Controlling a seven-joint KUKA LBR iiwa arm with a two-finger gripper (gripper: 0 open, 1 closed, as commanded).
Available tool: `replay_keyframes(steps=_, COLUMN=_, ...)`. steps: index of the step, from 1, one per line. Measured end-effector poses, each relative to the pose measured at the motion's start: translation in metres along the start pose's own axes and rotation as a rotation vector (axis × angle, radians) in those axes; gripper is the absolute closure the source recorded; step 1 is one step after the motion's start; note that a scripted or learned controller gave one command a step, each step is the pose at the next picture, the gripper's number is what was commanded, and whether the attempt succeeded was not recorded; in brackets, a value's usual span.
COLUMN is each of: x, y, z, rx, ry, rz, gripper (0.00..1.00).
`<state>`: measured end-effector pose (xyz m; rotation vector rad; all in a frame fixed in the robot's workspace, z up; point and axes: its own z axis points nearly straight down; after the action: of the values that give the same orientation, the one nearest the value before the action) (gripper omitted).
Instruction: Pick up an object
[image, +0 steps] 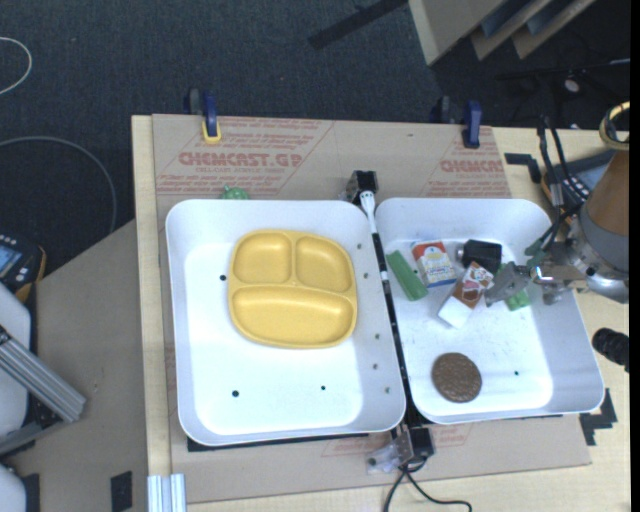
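Camera view, left to right

Left bin (200, 330): shallow white plastic, smooth and glossy, rounded corners.
Plate (293, 288): yellow, three compartments, rigid moulded plastic with soft rounded edges; lies flat in the upper half of the left bin.
Right bin (560, 385): same white plastic, holding a small cluster of things near its upper middle.
Green bar (406, 274): slim, stiff-looking, lying at a slant just beside the bin's left wall.
Carton (433, 264): small red-and-white box, probably light card, crushable; flat sides would suit a pinch across its width.
White block (453, 312): small, pale, likely light; just below the carton.
Disc (457, 377): brown, round, flat, matte; well apart from the cluster, low profile, hard to get fingers under.
Black item (482, 251): small, dark, boxy, at the top of the cluster.
Red item (474, 286): small, red and brown, shape unclear; likely the target, light, may slip.
Gripper (512, 283): reaching in low at the cluster's right side, beside the red item; how far it is open, and whether it has anything, cannot be told.
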<state>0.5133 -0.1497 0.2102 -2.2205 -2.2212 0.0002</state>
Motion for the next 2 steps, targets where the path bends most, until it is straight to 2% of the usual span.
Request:
replay_keyframes(steps=1, x=0.013, y=-0.036, z=0.123, rx=0.007, ry=0.004, rz=0.003, gripper=0.0)
replay_keyframes(steps=2, x=0.012, y=-0.033, z=0.106, rx=-0.006, ry=-0.001, rz=0.001, gripper=1.0)
